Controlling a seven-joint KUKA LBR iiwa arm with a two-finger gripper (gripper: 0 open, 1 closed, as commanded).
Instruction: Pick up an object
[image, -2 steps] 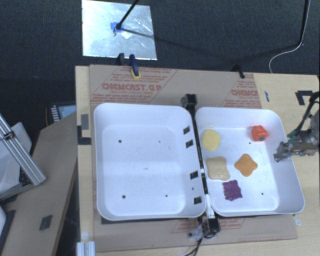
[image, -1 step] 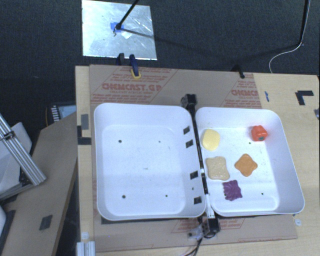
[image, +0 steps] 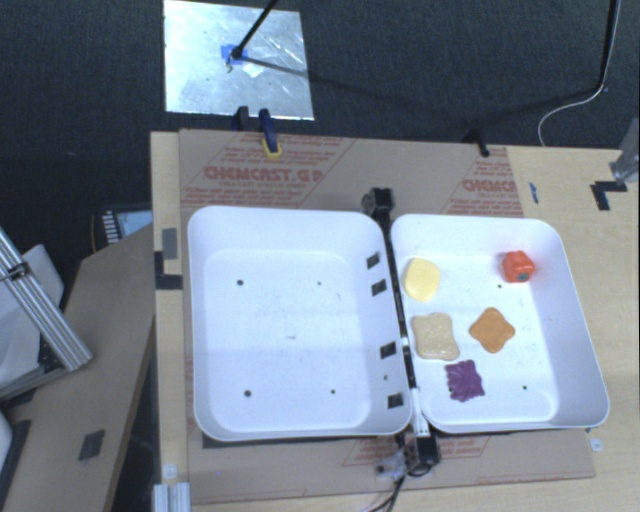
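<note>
The right bin (image: 578, 352) holds several small objects. A pale yellow oval piece (image: 421, 278) lies near its left wall. Just below that sits a beige, toast-like slab (image: 435, 336). To the slab's right is an orange flat piece (image: 491, 329). A purple crinkled piece (image: 464, 380) rests toward the front of the bin. A red-orange block (image: 517, 266) sits at the back right of the bin. All of them lie apart from one another.
The left bin (image: 215, 300) adjoins the right bin along a black clipped seam (image: 392, 300). Both stand on a cardboard sheet (image: 330, 165) on the bench. A shiny metal plate (image: 238, 58) lies beyond the bench, and an aluminium rail (image: 35, 305) slants at the far left.
</note>
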